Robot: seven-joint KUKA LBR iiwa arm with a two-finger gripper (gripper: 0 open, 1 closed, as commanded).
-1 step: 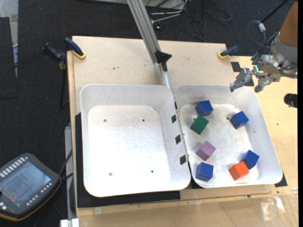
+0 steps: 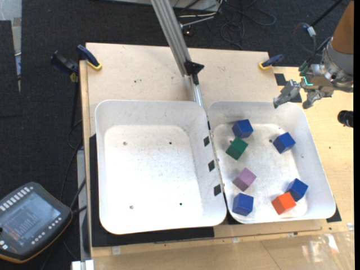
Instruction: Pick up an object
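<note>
Count for you: seven cubes, all in the right bin (image 2: 315,167). Four are blue: one blue cube (image 2: 242,128) near the bin's far left, a second blue cube (image 2: 284,142) toward the far right, a third blue cube (image 2: 298,188) by the near right wall, and a fourth blue cube (image 2: 243,203) at the near left. One green cube (image 2: 237,148) sits just beside the first blue one. One purple cube (image 2: 244,179) lies mid-bin, just above the fourth blue one. One orange cube (image 2: 283,202) touches the third blue cube at the near right.

The gripper (image 2: 297,96) hangs over the far right corner of that bin, above the rim, apart from every cube. Fingers (image 2: 284,97) are spread, nothing between them.

The left bin (image 2: 112,128) shows dark specks on its floor. Both bins rest on a pale wooden board (image 2: 140,72) with two blue and yellow clamps (image 2: 89,58) at its far corners. A slanted metal pole (image 2: 169,24) crosses above. Dark floor around; a teach pendant (image 2: 28,221) lies at the near left.
</note>
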